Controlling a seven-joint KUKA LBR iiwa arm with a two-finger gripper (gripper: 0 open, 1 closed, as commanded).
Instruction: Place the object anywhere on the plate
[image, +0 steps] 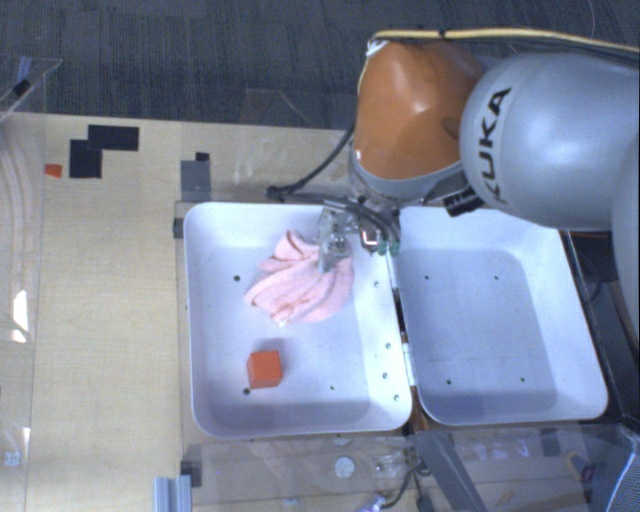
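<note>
In the left bin (215, 300), pincer (330, 255) touches pink plate (300, 285), orange cube (265, 369) apart.

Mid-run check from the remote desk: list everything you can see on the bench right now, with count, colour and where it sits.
bins: two, white, shallow, side by side on the bench.
pink object: one, pale pink, limp and folded, upper middle of the left bin.
block: one, orange-red, lower left part of the left bin.
black markers: dark patches on the bench, far left corner.
arm: one, grey with an orange band, reaching in from the right.
tool: one, at the pink object's upper edge.
</note>
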